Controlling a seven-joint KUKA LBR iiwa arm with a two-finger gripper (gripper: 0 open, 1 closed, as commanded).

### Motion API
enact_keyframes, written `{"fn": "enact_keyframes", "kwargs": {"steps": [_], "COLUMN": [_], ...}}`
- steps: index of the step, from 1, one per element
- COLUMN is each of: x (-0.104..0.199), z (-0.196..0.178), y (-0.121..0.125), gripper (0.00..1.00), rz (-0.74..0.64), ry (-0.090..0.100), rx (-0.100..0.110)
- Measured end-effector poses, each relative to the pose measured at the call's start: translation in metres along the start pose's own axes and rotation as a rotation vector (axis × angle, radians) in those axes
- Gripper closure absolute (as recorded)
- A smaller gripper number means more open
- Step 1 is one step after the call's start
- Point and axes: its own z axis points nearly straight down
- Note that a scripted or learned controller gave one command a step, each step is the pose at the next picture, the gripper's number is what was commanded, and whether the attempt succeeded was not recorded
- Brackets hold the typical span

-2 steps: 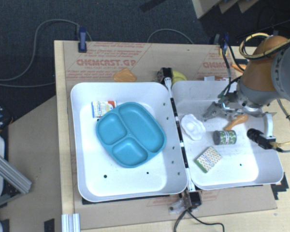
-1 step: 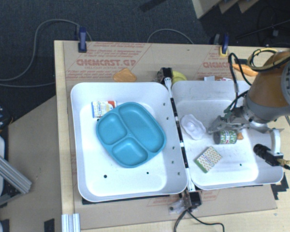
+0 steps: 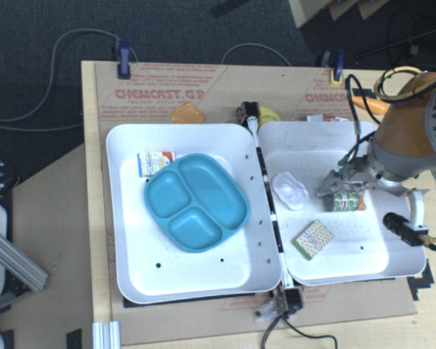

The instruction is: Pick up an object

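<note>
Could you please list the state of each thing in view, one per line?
Blue divided plate: lying flat in the left bin, right side up.
Small carton: flat, partly under the plate's edge.
Clear plastic piece: loose in the right bin.
Patterned packet: flat, apart from the others.
Green can: on its side, directly under the tool.
</note>
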Motion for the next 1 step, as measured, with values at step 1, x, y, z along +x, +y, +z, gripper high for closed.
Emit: {"fn": "enact_keyframes", "kwargs": {"steps": [1], "x": [0.0809], "z": [-0.0956], "y": [0.02], "gripper": [1.0], "rz": [-0.011], "ry": [0.002], "rx": [-0.011]}}
